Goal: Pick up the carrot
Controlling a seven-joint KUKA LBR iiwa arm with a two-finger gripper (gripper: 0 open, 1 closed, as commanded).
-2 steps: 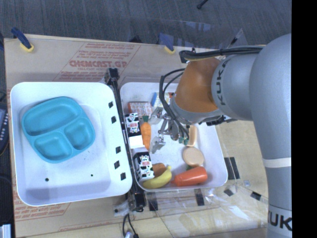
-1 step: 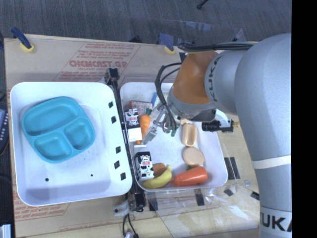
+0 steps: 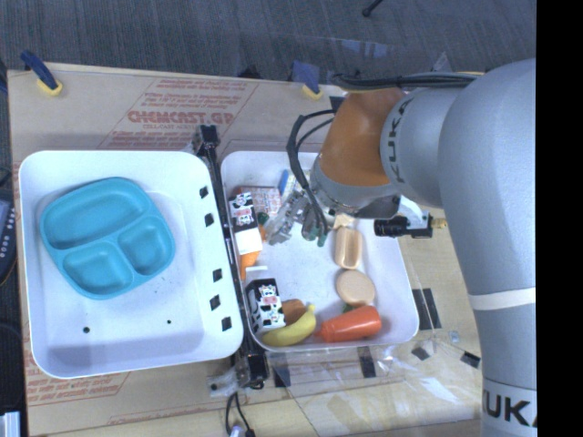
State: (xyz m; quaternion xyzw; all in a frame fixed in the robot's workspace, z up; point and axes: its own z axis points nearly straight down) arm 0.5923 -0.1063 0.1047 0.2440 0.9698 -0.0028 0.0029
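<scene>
The camera view looks down on two shallow white plastic bins side by side. The left bin (image 3: 55, 335) holds a light blue plastic plate with three compartments (image 3: 105, 235), which lies in the upper left part of the bin.

The right bin (image 3: 405, 285) holds several toy food pieces. The orange carrot with a reddish tint (image 3: 351, 323) lies on its side near the front wall of this bin, in the lower right corner. Just left of it, touching or almost touching, is a curved yellow banana (image 3: 291, 330). A small black-and-white carton with a cow print (image 3: 265, 304) stands next to the banana. Above the carrot there are a round beige bun (image 3: 354, 287) and a long beige bread roll (image 3: 347, 247).

The grey arm with the orange band (image 3: 364, 144) reaches in from the right. Its two-finger gripper (image 3: 296, 221) hangs over the upper middle of the right bin (well apart from the carrot). Its fingers seem spread apart, and nothing is seen between them.
</scene>
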